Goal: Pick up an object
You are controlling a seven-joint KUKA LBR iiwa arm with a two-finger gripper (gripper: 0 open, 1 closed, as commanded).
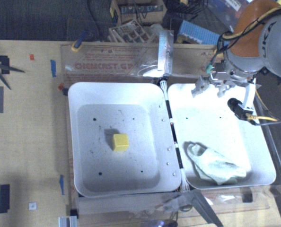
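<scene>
A small yellow block (120, 142) lies near the middle of the left bin (79, 103). A crumpled white cloth (215, 165) rests at the front of the right bin (266, 164). My gripper (209, 88) hangs above the back edge of the right bin, its two pale fingers spread apart with nothing between them. It is well away from both the block and the cloth.
The grey arm with its orange band (254, 18) reaches in from the upper right. A black cable with a yellow tip (247, 113) hangs by the wrist. A clear plastic sheet and boxes (131, 60) lie behind the bins.
</scene>
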